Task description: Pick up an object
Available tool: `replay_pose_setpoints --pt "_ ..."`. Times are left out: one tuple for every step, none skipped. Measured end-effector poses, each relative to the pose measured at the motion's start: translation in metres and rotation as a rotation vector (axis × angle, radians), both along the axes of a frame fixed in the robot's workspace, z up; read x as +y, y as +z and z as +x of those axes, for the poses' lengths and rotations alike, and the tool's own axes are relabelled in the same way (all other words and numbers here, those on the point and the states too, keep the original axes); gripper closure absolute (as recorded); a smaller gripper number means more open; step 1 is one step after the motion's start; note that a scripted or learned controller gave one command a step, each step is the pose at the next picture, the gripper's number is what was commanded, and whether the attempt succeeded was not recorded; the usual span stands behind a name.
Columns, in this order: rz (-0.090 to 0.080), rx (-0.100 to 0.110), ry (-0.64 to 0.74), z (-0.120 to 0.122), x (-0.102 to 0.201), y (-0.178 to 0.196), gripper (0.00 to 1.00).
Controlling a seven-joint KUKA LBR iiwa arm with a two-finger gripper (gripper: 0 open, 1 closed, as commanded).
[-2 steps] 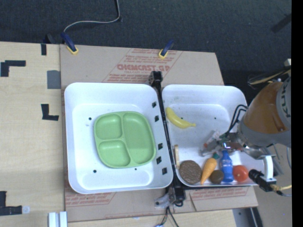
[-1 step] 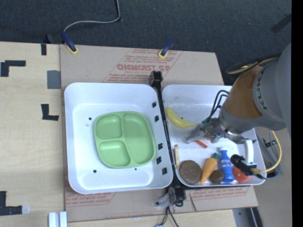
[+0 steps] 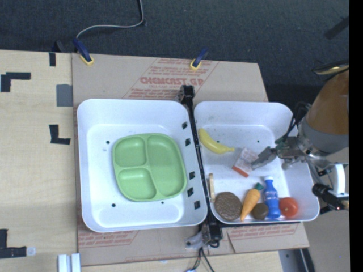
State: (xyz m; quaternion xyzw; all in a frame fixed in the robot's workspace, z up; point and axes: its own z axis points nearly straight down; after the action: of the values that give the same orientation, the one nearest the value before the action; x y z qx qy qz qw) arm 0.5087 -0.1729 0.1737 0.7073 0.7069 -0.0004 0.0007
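The surface (image 3: 34, 152) is pale wood with a brown cardboard sheet (image 3: 170, 81) on it, fixed at the far edge by two yellow clamps (image 3: 198, 59). Behind the surface the floor is dark blue carpet (image 3: 238, 16), and a thin white cable (image 3: 122, 24) lies on it. Two white bins stand side by side on the cardboard. The left bin (image 3: 93, 118) contains a green divided plate (image 3: 150, 167).

The grey arm (image 3: 329, 118) comes in from the right over the right bin (image 3: 283, 115). Its pincer (image 3: 266, 156) hangs low near the middle of that bin, just beside a small packet with a red edge (image 3: 244, 162). It is not clear if the pincer touches the packet, and one cannot tell whether it is spread or pressed together.

The banana (image 3: 214, 143) lies at the left side of the right bin, with its long axis running from upper left to lower right. Along the near wall lie a brown round cookie (image 3: 227, 205), a carrot (image 3: 249, 203) pointing with its tip to the near edge, a blue bottle (image 3: 271, 199) with its white cap pointing away, and a red tomato (image 3: 289, 207)
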Motion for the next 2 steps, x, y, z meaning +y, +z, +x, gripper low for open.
replay_pose_setpoints --pt "0.002 0.003 0.001 -0.025 -0.006 -0.065 0.0" --pt "0.001 -0.004 0.003 0.039 0.044 -0.087 0.0"
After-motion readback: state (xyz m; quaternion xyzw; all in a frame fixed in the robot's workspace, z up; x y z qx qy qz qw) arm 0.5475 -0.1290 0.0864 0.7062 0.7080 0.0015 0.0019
